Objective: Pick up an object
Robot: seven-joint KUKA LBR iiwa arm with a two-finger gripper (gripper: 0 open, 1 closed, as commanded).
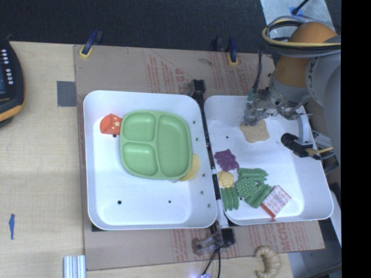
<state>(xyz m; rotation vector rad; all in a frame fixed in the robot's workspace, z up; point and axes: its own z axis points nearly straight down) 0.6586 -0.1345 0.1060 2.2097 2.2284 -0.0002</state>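
Camera view is showing the tool (pixel 253 116) hanging over the right bin (pixel 307 204), its tip touching a flat tan cracker-like piece (pixel 256 132); its state I cannot tell. A green divided plate (pixel 155 145) is half hiding a yellow disc (pixel 193 168).

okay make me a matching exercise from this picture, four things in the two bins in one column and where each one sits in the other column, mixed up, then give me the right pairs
Things:
1. green divided plate
2. tan flat piece
3. purple toy
4. red and white packet

Places:
A. right bin, near its front right corner
B. left bin, filling much of its middle
C. right bin, just under the end effector
D. right bin, near the divider between the bins

Pairs: 1-B, 2-C, 3-D, 4-A
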